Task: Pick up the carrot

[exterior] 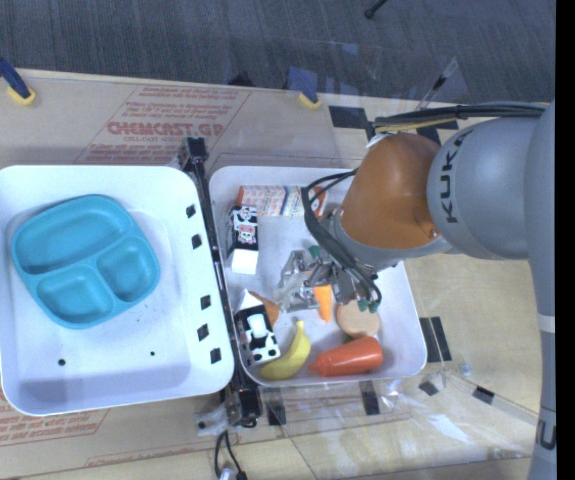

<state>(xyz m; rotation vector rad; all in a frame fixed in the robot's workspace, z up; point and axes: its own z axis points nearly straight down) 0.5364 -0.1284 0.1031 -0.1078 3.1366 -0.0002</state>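
On dark carpeted floor, we see cardboard-covered tabletop (97, 118) bearing two white bins. Right bin (407, 313) holds carrot (347, 357) near front wall, long axis roughly left-right, which end is tip we cannot tell. End effector (319, 286) sits above it among clutter; finger state we cannot tell.

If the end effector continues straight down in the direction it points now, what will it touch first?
Probably the small orange carrot piece, which lies directly at the end effector in the right bin. The round beige item and the red-orange vegetable lie just beyond it. From above, depth is unclear, so this is a hedged guess.
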